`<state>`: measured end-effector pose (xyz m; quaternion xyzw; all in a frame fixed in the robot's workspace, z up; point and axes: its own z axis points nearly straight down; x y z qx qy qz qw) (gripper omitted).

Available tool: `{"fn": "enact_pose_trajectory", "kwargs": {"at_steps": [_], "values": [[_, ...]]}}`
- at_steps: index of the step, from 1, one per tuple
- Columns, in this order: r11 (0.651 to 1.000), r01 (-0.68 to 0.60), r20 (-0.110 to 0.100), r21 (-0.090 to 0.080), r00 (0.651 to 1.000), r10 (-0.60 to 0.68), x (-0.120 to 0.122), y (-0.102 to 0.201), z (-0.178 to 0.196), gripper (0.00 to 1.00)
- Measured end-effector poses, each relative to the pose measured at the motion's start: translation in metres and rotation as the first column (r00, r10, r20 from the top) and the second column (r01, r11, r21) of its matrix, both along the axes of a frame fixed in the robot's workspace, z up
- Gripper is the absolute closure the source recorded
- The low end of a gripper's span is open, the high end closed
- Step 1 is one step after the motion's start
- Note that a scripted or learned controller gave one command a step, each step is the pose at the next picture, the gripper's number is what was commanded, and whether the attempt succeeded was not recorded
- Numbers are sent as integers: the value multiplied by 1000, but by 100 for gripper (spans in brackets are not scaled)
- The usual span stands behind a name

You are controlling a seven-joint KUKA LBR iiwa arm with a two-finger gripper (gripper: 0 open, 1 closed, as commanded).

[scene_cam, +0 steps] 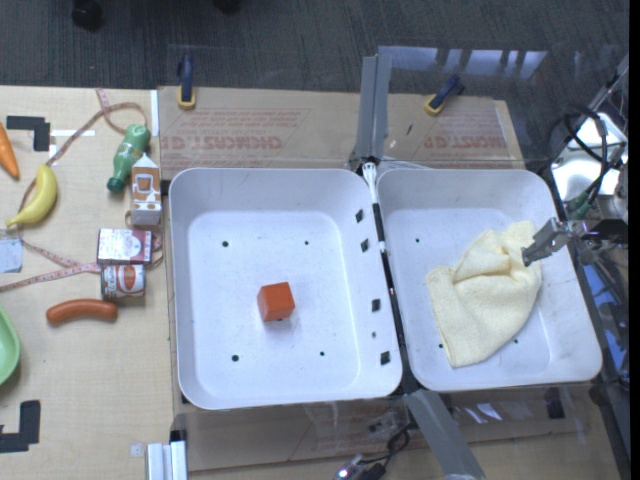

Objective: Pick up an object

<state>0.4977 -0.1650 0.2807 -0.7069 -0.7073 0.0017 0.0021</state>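
A crumpled yellow cloth lies in the right bin, spread from the middle toward the right wall. My gripper comes in low from the right edge and its tip meets the cloth's upper right corner, which looks slightly lifted there. An orange cube sits alone near the middle of the left bin, far from the gripper.
A raised divider separates the two bins. Left of the bins, the wooden bench holds a banana, a green bottle, small cartons, a can and a sausage. Cables and arm hardware crowd the right edge.
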Motion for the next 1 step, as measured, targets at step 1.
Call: {"fn": "enact_pose_trajectory", "kwargs": {"at_steps": [1], "values": [[999, 45, 8, -2, 999, -45, 39, -18, -188, 0]]}}
